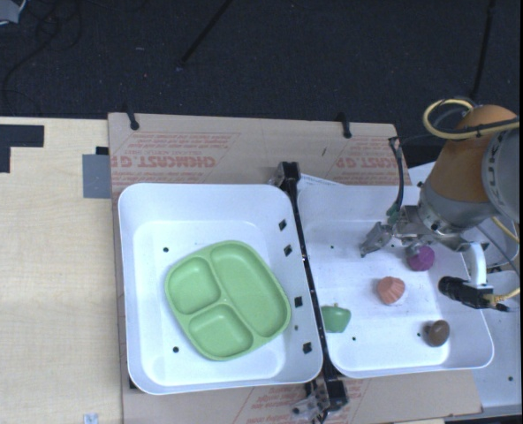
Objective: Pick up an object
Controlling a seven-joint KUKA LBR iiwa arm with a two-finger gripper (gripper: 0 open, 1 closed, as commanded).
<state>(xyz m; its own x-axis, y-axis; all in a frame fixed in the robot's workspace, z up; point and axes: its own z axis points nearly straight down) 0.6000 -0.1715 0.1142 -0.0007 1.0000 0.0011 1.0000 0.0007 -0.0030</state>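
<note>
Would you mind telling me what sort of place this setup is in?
Probably a robotics lab: a grey and orange arm over two white bins, on a wooden bench with loose cables behind.

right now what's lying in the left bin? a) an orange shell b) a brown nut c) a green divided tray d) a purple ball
c: the green divided tray lies alone in the left bin; the small purple, orange and brown things sit in the right bin.

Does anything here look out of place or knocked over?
Nothing looks spilled or broken. The green tray lies askew in the left bin, and a green object rests against the right bin's dividing edge.
</note>
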